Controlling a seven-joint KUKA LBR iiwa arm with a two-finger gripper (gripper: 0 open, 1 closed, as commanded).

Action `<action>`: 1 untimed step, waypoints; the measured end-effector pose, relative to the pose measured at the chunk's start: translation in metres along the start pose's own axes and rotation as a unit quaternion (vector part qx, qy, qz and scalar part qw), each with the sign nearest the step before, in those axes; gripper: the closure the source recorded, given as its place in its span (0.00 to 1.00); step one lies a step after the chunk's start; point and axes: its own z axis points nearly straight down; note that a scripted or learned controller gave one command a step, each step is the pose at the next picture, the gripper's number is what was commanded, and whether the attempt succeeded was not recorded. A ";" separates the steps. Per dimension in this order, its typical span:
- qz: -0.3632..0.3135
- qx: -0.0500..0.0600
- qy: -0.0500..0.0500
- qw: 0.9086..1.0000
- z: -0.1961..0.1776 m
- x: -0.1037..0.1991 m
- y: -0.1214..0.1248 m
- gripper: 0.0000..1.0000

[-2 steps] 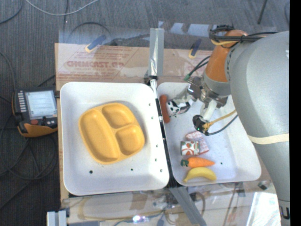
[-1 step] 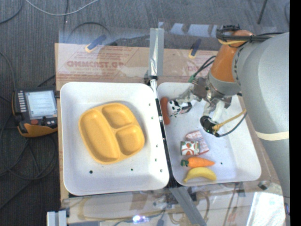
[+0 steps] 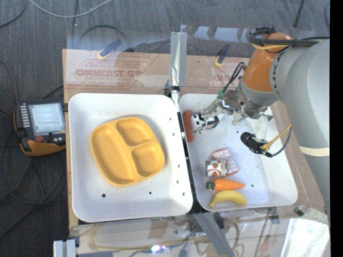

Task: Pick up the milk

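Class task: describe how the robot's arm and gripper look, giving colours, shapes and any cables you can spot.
The arm is thick, rounded and light grey, with an orange band above the wrist. Black cables loop over the band and hang below the wrist. The gripper is a small assembly of metal-grey and black parts.

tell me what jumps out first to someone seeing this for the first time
The big yellow tray with three compartments sits in the middle of the left bin. Next comes the grey arm with its orange band, reaching from the right over the top of the right bin, its gripper near a black-and-white cow-patterned item. Lower in that bin lie a milk carton, a carrot and a banana.
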 end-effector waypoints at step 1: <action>-0.064 0.005 -0.006 0.998 0.000 0.012 0.024 0.00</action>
